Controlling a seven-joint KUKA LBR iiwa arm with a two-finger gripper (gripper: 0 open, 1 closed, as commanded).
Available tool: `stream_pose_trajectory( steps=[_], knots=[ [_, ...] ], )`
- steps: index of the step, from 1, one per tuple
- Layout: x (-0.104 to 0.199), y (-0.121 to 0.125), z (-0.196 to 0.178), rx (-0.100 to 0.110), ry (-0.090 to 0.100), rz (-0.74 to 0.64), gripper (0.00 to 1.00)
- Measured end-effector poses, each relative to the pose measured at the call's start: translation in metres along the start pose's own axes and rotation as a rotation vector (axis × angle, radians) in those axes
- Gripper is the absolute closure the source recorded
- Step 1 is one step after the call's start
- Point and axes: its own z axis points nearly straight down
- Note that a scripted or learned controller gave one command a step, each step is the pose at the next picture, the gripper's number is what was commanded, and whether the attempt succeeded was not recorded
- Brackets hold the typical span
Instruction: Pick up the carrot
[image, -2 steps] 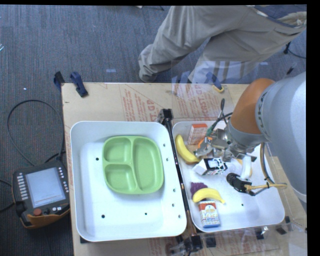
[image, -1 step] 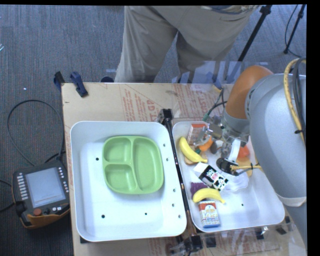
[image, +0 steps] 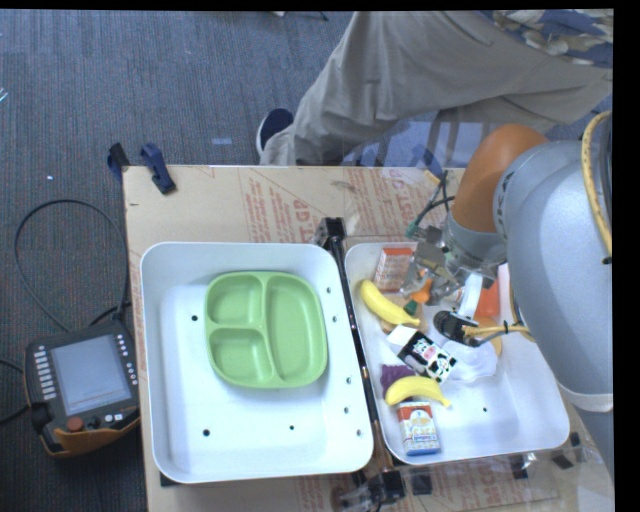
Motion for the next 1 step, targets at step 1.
stream_pose_trajectory(
  steps=[1],
  knots=[
    [0.0634,-0.0598,-0.0875,0.001,0.000,0.193,1.00]
  ],
)
